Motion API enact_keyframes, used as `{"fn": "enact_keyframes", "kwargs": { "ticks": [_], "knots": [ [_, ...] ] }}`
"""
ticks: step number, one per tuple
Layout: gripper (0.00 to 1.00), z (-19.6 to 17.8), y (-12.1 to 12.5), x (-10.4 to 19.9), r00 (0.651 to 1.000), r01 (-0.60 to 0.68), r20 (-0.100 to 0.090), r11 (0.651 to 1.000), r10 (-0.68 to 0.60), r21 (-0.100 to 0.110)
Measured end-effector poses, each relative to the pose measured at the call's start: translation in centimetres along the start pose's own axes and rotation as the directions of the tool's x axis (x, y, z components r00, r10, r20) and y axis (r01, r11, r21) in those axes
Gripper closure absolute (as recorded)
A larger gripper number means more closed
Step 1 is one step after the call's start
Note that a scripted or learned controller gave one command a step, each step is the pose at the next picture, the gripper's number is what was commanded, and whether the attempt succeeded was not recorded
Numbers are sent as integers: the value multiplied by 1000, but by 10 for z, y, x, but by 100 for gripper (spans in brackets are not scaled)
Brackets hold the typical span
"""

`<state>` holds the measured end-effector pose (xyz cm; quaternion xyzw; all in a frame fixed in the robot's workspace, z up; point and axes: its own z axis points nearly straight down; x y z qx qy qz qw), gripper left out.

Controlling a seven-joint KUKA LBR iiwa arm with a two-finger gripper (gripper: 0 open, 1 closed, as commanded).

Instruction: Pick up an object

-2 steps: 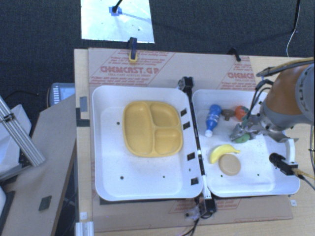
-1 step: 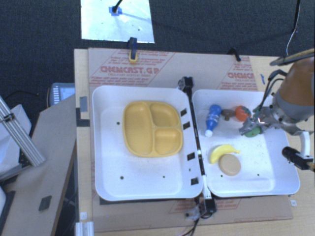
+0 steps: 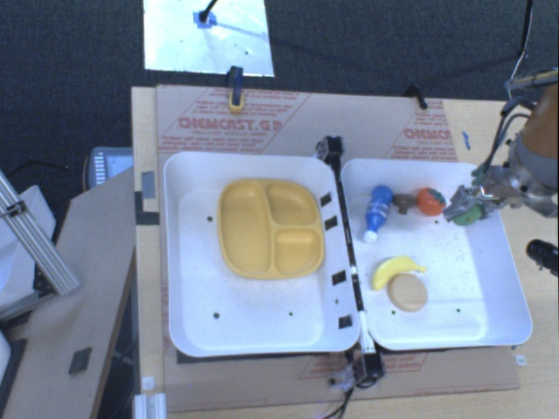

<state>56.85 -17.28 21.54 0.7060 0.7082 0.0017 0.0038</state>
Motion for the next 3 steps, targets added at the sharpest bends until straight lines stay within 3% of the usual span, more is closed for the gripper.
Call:
{"fn": "enact_keyframes", "kwargs": {
  "ticks": [1,3],
  "knots": [
    [100,-17,1,0,1000,1,-2,1000,-1,4],
    [100,-17,17,124,1000,7,-4,1000,-7,6]
  ]
}}
